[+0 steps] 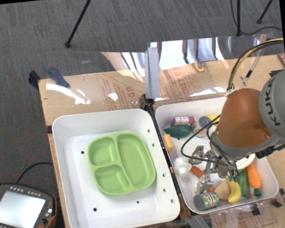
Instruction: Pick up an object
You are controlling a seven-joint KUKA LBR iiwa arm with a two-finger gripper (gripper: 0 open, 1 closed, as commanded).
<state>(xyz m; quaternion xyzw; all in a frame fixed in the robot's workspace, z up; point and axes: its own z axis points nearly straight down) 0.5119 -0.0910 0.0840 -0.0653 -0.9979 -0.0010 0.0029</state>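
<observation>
The grey arm's orange wrist band [243,120] rises closest to the camera, over the right bin [272,189], and hides much of what lies under it. Below it the pincer [210,172] hangs among the toys, low in the middle of that bin; whether it is wide, narrow or closed on anything cannot be told through the cables and metalwork. The likeliest target seems to be the small orange carrot piece [197,171], just left of the pincer and almost touching it, its long axis running left-far to right-near. A small can [207,200] lies on its side just near of the pincer, and a banana [234,191] sits to its near right. The green divided plate [121,163] rests in the left bin [67,129], well apart.
</observation>
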